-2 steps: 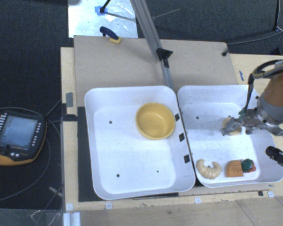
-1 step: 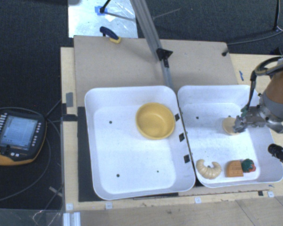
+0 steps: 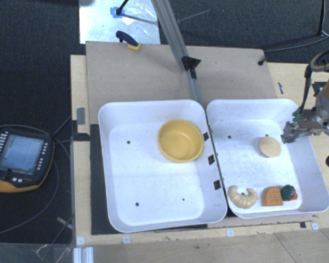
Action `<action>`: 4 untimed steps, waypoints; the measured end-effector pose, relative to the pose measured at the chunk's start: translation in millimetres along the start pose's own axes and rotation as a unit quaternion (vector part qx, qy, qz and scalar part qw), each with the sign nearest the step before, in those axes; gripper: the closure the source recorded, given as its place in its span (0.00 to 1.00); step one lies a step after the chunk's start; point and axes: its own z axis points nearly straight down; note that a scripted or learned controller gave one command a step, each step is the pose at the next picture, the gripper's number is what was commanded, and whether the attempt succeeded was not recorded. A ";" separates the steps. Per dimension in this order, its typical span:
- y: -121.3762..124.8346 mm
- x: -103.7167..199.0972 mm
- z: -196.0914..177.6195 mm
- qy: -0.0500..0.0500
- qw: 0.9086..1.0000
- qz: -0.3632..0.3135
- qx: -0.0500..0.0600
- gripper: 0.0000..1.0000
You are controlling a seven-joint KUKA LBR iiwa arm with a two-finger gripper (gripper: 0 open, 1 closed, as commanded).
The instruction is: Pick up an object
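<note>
1. Four loose things sit in the right bin, and none of them has been lifted: a pale round piece near the bin's middle, and along its 6 o'clock wall a curled croissant-like piece, an orange waffle-like square and a small red and green item touching that square's 3 o'clock side.
2. A yellow bowl stands upright in the left bin, toward its 1 o'clock corner, well apart from the arm.
3. Reaching in from 3 o'clock, the gripper hangs over the right bin's 3 o'clock side, just beside the pale round piece at its 2 o'clock.
4. Nothing shows between the gripper's tips, so it carries nothing; whether they are spread or closed I cannot tell at this size.
5. Whether the gripper touches the bin floor or floats above it is also unclear.
6. By my reading, the pick is at the approach stage: the nearest candidate is the pale round piece, and the arm is not yet centred over it.
7. What is left, as I judge it: line up over one thing, descend, close on it and raise it clear of the bin. The whole grasp remains to be done.
</note>
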 end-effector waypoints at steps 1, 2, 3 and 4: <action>0.5 -0.2 -37.6 0.000 1.000 0.000 0.001 1.00; -7.3 44.6 -45.6 0.001 1.000 -0.002 0.001 1.00; -12.9 94.8 -34.5 0.001 1.000 -0.002 0.002 1.00; -14.4 147.3 -40.9 0.001 1.000 -0.002 0.001 1.00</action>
